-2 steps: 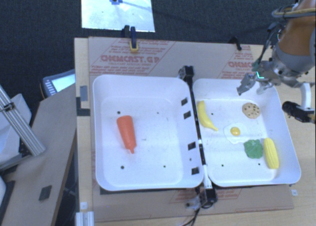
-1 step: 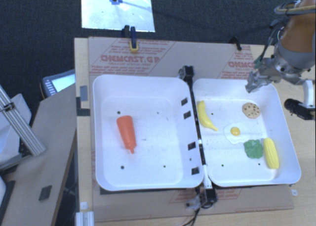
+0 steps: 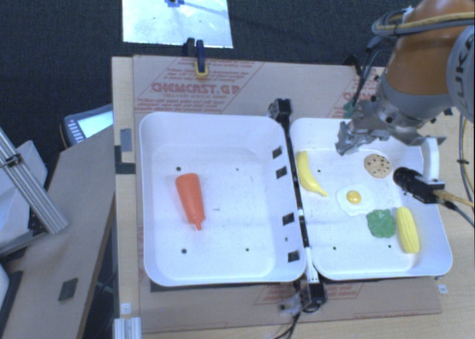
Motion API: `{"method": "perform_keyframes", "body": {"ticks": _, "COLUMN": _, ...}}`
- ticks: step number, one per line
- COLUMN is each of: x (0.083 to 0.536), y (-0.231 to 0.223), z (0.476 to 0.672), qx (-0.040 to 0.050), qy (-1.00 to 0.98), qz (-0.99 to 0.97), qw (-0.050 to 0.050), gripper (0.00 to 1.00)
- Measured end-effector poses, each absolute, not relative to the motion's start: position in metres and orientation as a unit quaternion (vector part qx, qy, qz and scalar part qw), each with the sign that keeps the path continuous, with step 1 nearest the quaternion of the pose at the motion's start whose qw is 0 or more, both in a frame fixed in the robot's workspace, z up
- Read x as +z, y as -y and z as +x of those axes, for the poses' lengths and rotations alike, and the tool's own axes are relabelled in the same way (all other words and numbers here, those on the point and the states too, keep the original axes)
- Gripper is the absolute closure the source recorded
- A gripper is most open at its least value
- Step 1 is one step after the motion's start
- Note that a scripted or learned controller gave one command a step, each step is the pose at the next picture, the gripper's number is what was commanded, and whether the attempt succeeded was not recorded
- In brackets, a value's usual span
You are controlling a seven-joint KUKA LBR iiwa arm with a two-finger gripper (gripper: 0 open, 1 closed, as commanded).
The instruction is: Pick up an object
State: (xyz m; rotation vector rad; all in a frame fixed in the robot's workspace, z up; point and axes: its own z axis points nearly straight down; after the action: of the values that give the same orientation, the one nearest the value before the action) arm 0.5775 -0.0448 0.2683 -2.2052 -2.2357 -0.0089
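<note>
You see two shallow white plastic bins: the left bin (image 3: pixel 159 137) holds an orange plastic carrot (image 3: pixel 190 199) near centre. In the right bin (image 3: pixel 438 259), a yellow banana (image 3: pixel 308 174) lies at nine o'clock, a fried egg (image 3: pixel 354 199) at centre. The tool (image 3: pixel 349 139) hovers at twelve o'clock; its opening you cannot tell.

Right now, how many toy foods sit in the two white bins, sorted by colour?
Orange: 1, the carrot, alone in the left bin.
Yellow: 2, the banana and the corn cob.
White and yellow: 1, the fried egg.
Green: 1, the leafy piece.
Tan: 1, the cookie.
Total: 6.
</note>
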Motion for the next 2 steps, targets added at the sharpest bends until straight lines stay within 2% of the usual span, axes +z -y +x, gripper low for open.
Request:
{"method": "perform_keyframes", "body": {"ticks": 1, "x": 0.266, "y": 0.052, "z": 0.578, "qx": -0.0009, "qy": 0.708, "qz": -0.706, "qw": -0.001, "gripper": 0.0}}
{"method": "perform_keyframes", "body": {"ticks": 2, "x": 0.303, "y": 0.007, "z": 0.544, "qx": -0.0023, "qy": 0.71, "qz": -0.704, "qw": -0.001, "gripper": 0.0}}
